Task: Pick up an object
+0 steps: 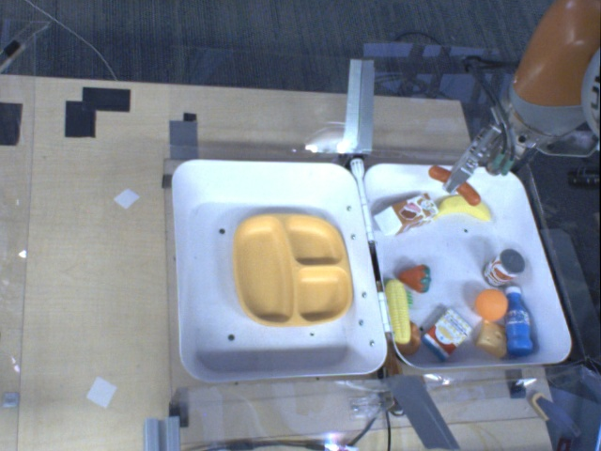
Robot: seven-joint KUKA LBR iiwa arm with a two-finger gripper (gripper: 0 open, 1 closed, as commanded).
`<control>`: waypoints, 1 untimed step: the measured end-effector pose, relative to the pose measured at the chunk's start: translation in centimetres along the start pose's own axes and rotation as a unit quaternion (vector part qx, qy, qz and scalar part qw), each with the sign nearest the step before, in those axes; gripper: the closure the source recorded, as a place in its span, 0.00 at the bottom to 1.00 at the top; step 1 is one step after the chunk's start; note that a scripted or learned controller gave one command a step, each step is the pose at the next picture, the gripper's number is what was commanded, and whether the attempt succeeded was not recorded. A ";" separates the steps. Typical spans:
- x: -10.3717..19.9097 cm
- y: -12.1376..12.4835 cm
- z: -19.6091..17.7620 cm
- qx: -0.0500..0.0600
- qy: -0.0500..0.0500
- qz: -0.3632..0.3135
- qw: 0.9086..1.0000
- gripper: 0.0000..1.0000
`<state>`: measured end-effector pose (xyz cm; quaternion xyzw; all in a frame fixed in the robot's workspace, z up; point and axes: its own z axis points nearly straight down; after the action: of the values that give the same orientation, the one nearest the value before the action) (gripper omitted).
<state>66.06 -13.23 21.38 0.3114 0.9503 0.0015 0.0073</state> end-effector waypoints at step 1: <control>-0.3 -0.4 -0.4 0.002 0.002 0.033 0.999 1.00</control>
<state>66.05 -13.71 21.76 0.3422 0.9396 0.0011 0.0045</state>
